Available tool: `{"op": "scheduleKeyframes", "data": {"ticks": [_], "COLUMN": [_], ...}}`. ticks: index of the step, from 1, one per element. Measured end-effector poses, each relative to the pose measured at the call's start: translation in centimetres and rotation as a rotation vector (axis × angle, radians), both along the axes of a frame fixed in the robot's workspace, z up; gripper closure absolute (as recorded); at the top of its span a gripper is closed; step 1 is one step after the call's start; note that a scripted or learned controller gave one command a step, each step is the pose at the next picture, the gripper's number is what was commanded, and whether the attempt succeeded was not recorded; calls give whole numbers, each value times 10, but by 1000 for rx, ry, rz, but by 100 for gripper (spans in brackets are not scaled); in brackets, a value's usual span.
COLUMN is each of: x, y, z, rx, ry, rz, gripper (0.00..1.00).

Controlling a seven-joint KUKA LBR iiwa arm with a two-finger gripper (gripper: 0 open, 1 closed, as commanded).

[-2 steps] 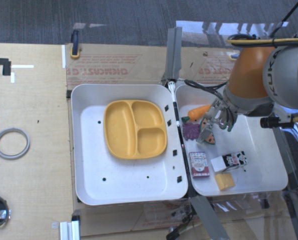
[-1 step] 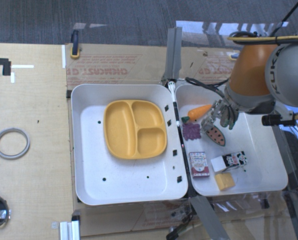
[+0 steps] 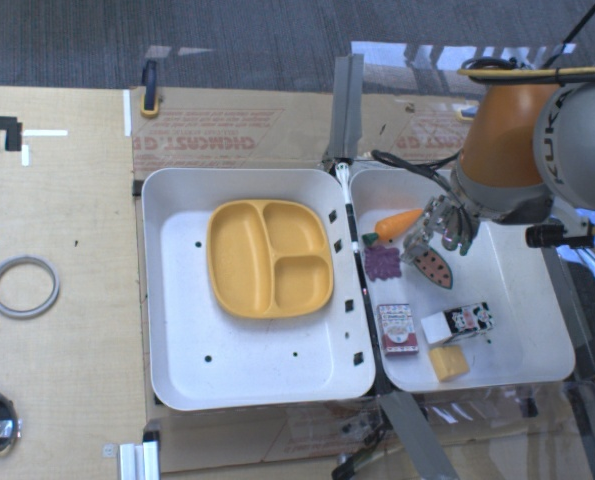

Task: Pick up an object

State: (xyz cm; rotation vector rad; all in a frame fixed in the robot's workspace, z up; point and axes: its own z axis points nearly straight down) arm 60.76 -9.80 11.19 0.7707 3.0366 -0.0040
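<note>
Over the right white bin [image 3: 537,338] I see my tool [image 3: 439,230] hanging low from the grey arm with its orange band [image 3: 507,133], reaching in from the right. Whether it is wide, narrow or holding anything I cannot tell from this angle; the metal parts blur together. Just below and touching its tip in the picture lies a flat watermelon-slice toy, red with dark seeds [image 3: 434,267]. An orange carrot-shaped piece [image 3: 398,223] lies just left of the tool, near the bin's wall, and a small purple bunch of toy grapes [image 3: 382,262] lies beneath that. Nearer the front of the same bin I see a small red and white box [image 3: 397,328], a white and black packet [image 3: 459,321] and a yellow block [image 3: 448,362], all well apart from the tool. A yellow plastic divided plate [image 3: 270,258] lies alone in the left white bin [image 3: 177,368]. On the desk [image 3: 57,368] at far left lies a grey tape ring [image 3: 22,286].
</note>
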Motion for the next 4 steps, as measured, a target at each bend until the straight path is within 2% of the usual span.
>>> {"op": "scheduleKeyframes", "data": {"ticks": [1,2,3,4], "x": [0,0,-16,-15], "y": [0,-5,-40,-40], "z": [0,89,-5,6], "rx": [0,2,5,3], "ry": [0,4,9,5], "rz": [0,141,-50,-47], "gripper": [0,0,0,100]}}
